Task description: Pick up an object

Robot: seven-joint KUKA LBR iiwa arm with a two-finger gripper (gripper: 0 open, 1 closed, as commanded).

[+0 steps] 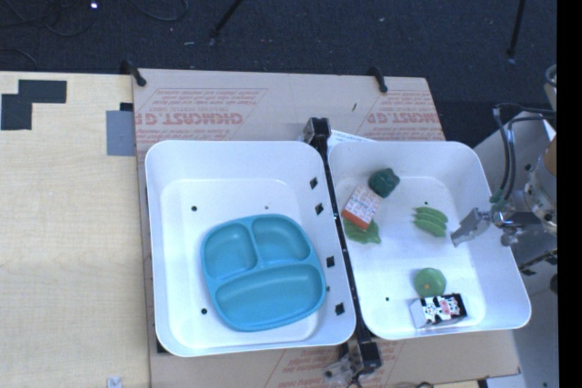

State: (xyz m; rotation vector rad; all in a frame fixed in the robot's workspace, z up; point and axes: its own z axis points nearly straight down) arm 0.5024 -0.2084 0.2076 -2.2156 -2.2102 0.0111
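Hovering at the right bin's [496, 186] edge, the gripper [471, 228], whose jaw state I cannot tell, should centre over 1 isolated object, likely the green pod [430, 220] nearest it.

Even, bright overhead light washes out the white bins [182, 168], shadows stay faint, and detail is soft and grainy.

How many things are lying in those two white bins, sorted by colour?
Blue: 1, the divided plate
Green: 4, dark green lump, leafy piece, round piece, flat piece
Orange and white: 1, small box
Black and white: 1, card
Total: 7
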